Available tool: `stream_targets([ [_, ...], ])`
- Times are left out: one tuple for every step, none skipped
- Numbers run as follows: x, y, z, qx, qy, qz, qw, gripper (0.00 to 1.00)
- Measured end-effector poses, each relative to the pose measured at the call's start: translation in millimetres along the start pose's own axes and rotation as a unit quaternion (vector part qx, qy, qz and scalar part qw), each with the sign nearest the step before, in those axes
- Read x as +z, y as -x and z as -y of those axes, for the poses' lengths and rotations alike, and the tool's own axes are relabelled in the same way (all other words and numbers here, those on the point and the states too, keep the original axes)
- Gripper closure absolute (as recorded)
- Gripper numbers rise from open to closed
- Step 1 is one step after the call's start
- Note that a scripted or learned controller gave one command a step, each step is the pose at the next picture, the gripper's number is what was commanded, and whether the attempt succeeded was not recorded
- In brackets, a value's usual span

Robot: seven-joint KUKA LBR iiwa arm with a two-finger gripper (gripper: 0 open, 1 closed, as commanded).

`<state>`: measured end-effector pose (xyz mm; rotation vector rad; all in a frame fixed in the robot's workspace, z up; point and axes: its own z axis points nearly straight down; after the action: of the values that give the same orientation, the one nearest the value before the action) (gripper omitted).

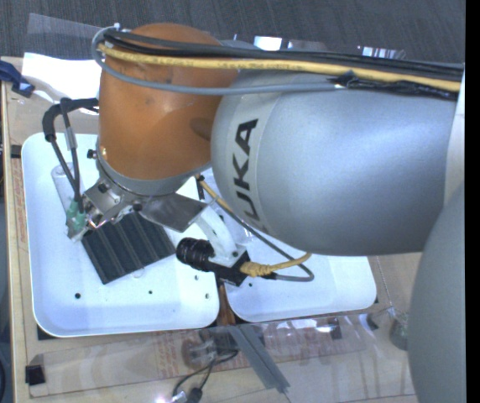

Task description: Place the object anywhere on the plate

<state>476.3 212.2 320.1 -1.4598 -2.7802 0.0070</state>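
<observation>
Gripper (127, 242) low over left bin (43, 225); grip state unreadable; object hidden, perhaps light — take mid-body.

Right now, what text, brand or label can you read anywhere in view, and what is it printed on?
"UKA": black letters on the grey arm casing, reading vertically; the brand's first letter is cut off from sight.
No other readable text; nothing legible on the white bins or the orange band.
</observation>
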Motion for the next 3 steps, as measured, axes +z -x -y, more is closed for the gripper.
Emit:
stream_targets([
  [-64.6, 83.1, -85.6, -0.046, 0.003, 0.000, 0.9989, 1.00],
  [-67.6, 109.9, 12.5, 0.039, 0.001, -0.001, 0.9992, 1.00],
  [-121.6, 44.5, -34.7, 0.227, 0.002, 0.000, 0.9738, 1.00],
])
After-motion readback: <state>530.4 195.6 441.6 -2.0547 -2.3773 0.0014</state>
